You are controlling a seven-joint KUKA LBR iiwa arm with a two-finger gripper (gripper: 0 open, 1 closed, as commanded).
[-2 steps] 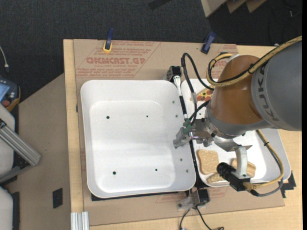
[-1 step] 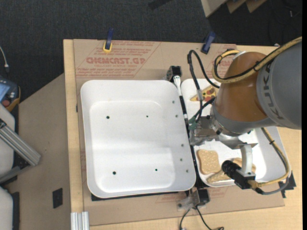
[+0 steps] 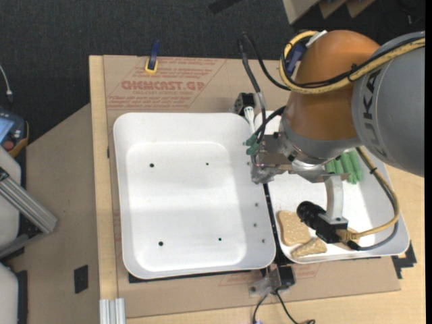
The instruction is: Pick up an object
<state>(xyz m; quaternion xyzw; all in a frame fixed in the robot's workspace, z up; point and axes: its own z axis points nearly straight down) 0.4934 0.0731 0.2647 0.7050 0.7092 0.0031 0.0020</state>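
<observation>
My gripper (image 3: pixel 262 173) hangs over the seam between the two white bins, at the left edge of the right bin (image 3: pixel 385 238). The big grey and orange wrist above it covers most of that bin. Two tan, biscuit-like pieces lie in the right bin's near left corner: a squarish one (image 3: pixel 292 228) and a smaller wedge (image 3: pixel 310 249) in front of it. A green ribbed object (image 3: pixel 352 167) peeks out from under the arm further back in the same bin. Nothing is visible between the fingers.
The left bin (image 3: pixel 135 181) is bare white with a few small dark dots. Both bins rest on a cardboard sheet (image 3: pixel 162 83) with red print. A blue and yellow clip (image 3: pixel 153 58) sits at its back edge.
</observation>
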